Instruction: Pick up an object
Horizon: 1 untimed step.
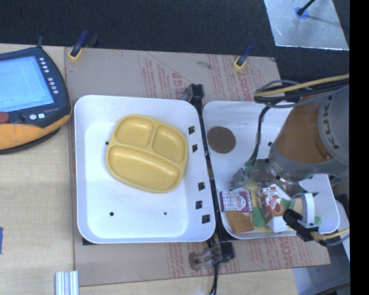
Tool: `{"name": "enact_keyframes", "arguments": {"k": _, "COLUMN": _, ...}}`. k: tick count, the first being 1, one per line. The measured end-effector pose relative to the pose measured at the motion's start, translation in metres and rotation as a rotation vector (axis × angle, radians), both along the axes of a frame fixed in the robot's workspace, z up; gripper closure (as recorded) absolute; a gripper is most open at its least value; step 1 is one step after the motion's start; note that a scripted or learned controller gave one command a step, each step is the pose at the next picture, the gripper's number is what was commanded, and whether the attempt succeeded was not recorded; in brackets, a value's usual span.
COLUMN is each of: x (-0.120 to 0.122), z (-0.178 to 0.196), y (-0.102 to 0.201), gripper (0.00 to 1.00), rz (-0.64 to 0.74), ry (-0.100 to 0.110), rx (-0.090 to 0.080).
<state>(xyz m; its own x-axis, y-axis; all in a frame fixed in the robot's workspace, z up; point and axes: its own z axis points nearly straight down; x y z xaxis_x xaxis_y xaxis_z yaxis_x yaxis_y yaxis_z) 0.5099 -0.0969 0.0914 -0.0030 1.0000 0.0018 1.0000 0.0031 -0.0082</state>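
My gripper [251, 177] reaches down into the right bin [234, 112], over the clutter at its front. Just below it lie a purple-and-white packet [236, 200], a tan biscuit-like slab [240, 220] and a red-and-white packet [272, 203]. A yellowish item [256, 188] sits right under the wrist, partly hidden. A brown disc [221, 139] lies apart at the bin's back left. The grey arm with its orange band [304, 131] covers the bin's right side.
The left bin [89, 165] holds a yellow divided plate [147, 153]. A teach pendant [21, 97] rests on the bench at the far left. Black clips [202, 183] line the shared wall between the bins.
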Motion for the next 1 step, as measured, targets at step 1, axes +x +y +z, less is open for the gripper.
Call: {"name": "enact_keyframes", "arguments": {"k": 1, "x": 0.0073, "z": 0.0005, "y": -0.0223, "gripper": 0.0, "rz": -0.002, "ry": -0.007, "rx": -0.002}}
